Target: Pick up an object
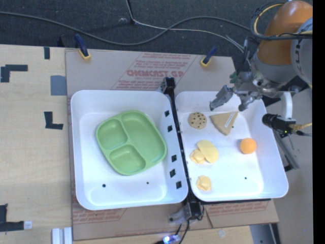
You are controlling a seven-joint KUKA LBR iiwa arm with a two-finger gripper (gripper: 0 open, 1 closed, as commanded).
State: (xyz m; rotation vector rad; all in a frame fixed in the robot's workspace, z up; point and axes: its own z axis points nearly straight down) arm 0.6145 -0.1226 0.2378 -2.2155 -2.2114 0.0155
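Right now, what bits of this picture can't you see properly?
- Arm: cut off by the camera view's right edge.
- Yellow food pieces: too small to tell what they are.
- Right bin: the gripper hangs over its top rim.
- Cardboard print: too blurred to read fully.

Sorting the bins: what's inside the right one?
The right bin holds a cookie, a cheese wedge, an orange ball and two yellow pieces; nothing looks covered.
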